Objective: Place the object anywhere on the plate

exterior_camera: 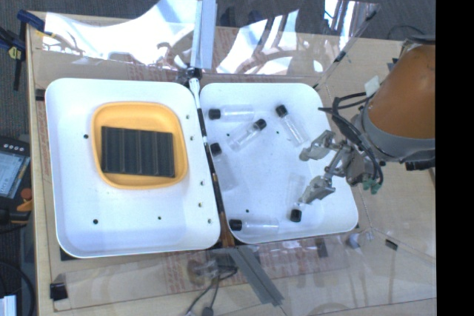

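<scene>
The left bin (67,226) holds a yellow plate (137,115) with rounded corners, set toward the bin's upper middle. A dark ribbed rectangular insert (138,152) lies on the plate's centre.

The right bin (326,229) sits just beside it, the two rims nearly touching along the middle seam. Several clear vials with black caps lie scattered on its floor. One vial (231,115) lies near the top left with its cap toward the seam. A second vial (246,135) lies tilted near the middle, cap up and to the right. A third vial (291,124) lies slanted at the upper right of centre, cap at its upper end. A fourth (222,163) lies by the seam, cap uppermost, its clear body hard to make out. A fifth vial (255,222) rests along the lower rim, cap at the left. A sixth (298,202) lies toward the lower right, cap at its lower end, just beside the lower finger.

The gripper (318,169) reaches in over the right bin's right edge, its two metal fingers (316,147) pointing left and spread well apart, one above the other, with nothing between them. Behind them, cables bunch at the wrist, and the arm's orange band (407,96) and grey body bulk at the right, beyond the bin's rim. All the vials lie in the right bin, well apart from the plate.
</scene>
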`<state>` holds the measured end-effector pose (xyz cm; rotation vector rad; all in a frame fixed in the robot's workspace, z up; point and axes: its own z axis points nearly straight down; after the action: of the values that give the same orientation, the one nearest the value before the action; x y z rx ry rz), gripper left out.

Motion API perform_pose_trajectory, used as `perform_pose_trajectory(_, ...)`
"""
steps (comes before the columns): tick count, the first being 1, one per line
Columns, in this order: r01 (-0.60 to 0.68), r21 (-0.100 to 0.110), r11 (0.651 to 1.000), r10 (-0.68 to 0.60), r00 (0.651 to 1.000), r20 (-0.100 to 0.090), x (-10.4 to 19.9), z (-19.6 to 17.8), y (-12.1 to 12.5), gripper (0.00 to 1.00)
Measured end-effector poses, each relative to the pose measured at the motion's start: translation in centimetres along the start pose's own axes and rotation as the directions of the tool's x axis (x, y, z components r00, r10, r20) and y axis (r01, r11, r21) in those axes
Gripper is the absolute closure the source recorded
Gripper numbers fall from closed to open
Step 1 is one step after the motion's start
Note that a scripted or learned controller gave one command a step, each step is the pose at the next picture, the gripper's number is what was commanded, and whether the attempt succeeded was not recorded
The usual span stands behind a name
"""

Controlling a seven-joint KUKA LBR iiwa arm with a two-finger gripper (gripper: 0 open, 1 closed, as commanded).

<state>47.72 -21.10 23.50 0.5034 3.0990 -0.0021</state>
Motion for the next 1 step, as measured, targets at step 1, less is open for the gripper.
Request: perform_pose_trajectory(1, 0.0, 0.0, 1.0, 0.0, 1.0, 0.0, 0.0, 0.0, 0.0, 0.0)
